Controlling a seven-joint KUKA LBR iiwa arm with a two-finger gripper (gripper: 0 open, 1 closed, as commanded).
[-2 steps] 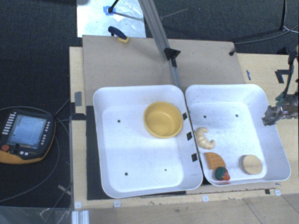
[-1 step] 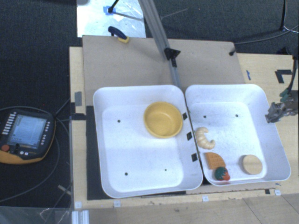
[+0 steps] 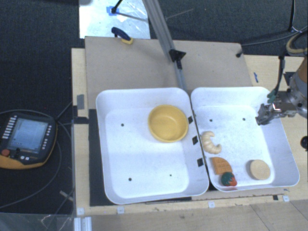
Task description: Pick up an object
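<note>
My hand over the right bin's upper right edge

My hand [image 3: 265,114] hung at the right of the frame above the right bin [image 3: 240,97]; whether it was apart or together, I could not tell. Below and left of it lay a croissant [image 3: 210,142], a brown block [image 3: 221,165], a green-red piece [image 3: 227,179] and a tan disc [image 3: 259,169], all well apart from it.

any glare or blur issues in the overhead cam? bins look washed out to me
Camera view: both white bins are bright, near blown out, with soft shadows under the yellow bowl; a glaring pale patch sits on the floor at the top; the gripper at the right rim is small and soft, finger state unreadable; the croissant-shaped toy stays reasonably crisp.
</note>
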